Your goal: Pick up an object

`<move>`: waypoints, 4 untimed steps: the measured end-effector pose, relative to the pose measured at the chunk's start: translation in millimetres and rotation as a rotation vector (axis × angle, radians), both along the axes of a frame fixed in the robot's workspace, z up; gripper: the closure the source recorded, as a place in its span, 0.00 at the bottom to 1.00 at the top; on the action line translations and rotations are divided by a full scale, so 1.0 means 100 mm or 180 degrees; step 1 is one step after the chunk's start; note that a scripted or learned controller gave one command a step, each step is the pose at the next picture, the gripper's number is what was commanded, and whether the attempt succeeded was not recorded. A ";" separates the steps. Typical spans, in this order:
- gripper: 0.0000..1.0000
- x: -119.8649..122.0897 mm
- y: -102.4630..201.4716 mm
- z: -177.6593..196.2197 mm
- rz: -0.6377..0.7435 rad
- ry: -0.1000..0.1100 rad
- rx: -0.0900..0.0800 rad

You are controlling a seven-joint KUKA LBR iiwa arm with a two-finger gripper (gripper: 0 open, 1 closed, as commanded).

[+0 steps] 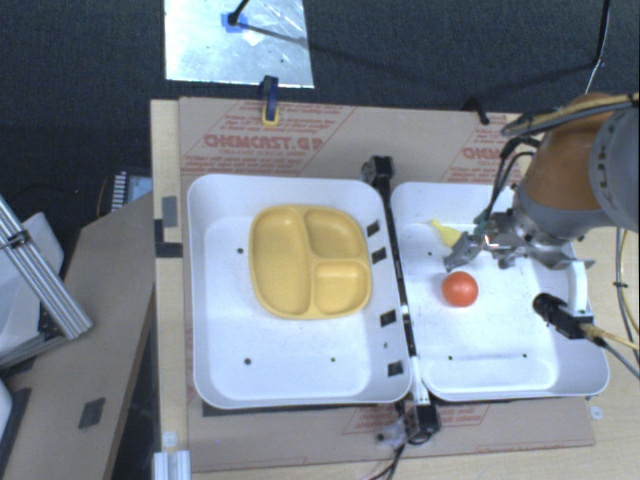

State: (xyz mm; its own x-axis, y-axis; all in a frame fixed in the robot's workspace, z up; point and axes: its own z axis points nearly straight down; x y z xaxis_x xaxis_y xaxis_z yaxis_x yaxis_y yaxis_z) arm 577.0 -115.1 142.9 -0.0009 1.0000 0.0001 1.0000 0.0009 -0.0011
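Only 1 bit of text can really be made out: "CHEMCAST GP", printed in red on the brown protective sheet (pixel 300 133) under the 2 white bins. It's repeated across the sheet, with 1 copy seen above the left bin (pixel 215 298) and another, partly cut off by the arm, above the right bin (pixel 500 368). More red print along the sheet's bottom edge is too small to be read.

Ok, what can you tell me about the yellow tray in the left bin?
The yellow tray is a rounded-square divided plate, plastic by its look, with a glossy surface. It has three compartments: one long one along its left side and two smaller ones stacked on its right. It lies flat and upright on the floor of the left bin, turned slightly, towards the bin's upper middle. Its compartments hold nothing, and nothing else touches it.
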 end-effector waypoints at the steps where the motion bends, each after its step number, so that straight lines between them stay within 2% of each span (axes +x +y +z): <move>1: 0.00 0.00 0.00 -0.52 -0.0002 0.0003 0.0001; 2: 1.00 0.01 0.00 -0.39 -0.0004 -0.0012 -0.0002; 4: 1.00 0.01 0.03 0.78 0.0012 -0.0027 -0.0005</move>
State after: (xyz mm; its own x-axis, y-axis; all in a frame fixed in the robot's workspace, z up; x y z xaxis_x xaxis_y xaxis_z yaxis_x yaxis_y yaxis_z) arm 577.6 -112.0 221.3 -0.0048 1.0000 -0.0014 1.0000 0.0048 0.0073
